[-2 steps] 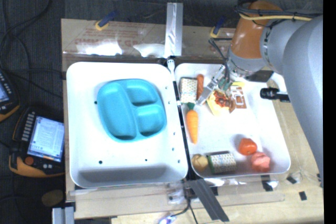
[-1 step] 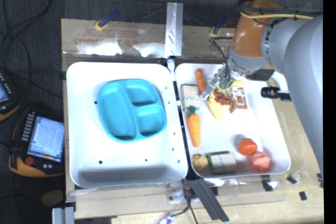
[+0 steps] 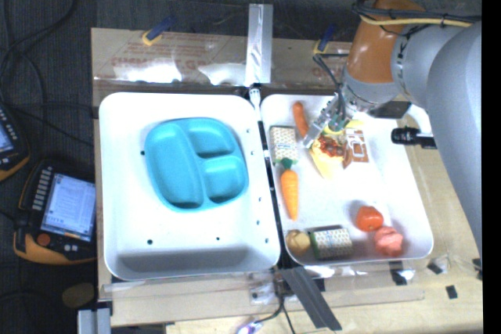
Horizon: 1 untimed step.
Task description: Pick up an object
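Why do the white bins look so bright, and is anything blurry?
Camera view: overhead light washes out the left bin and right bin; glare on the foil strip; the gripper is soft; the blue tray is sharp.

Hand [image 3: 327,123] hovers over right bin [image 3: 415,192] of toys.

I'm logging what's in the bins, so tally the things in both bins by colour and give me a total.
Blue: 1, the tray
Orange: 2, the carrots
Red or pink: 2, the tomato and the pink piece
Yellow: 1, the wedge
Tan: 1, the round piece
Patterned boxes: 3
Total: 10
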{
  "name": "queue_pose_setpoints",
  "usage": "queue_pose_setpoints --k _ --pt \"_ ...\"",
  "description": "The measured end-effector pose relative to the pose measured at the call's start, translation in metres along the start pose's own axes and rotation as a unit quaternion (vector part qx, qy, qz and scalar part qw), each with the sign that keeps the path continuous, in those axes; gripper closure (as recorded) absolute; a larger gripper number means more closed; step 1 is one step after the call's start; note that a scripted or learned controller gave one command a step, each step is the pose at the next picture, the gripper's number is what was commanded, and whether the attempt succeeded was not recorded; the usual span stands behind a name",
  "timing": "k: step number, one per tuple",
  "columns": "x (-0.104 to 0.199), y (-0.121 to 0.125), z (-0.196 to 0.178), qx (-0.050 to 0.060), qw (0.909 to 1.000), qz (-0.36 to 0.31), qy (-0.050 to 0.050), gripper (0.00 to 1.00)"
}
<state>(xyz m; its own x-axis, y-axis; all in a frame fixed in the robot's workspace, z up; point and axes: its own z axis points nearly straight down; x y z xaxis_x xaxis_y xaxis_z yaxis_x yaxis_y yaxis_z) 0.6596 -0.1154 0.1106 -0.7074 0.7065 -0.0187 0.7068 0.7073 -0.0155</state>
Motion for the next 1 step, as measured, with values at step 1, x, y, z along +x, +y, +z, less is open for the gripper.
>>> queue_pose_setpoints --k 1 --pt "0.0377 0.0194 -0.0708 -0.002 0.972 0.235 0.011 1.0"
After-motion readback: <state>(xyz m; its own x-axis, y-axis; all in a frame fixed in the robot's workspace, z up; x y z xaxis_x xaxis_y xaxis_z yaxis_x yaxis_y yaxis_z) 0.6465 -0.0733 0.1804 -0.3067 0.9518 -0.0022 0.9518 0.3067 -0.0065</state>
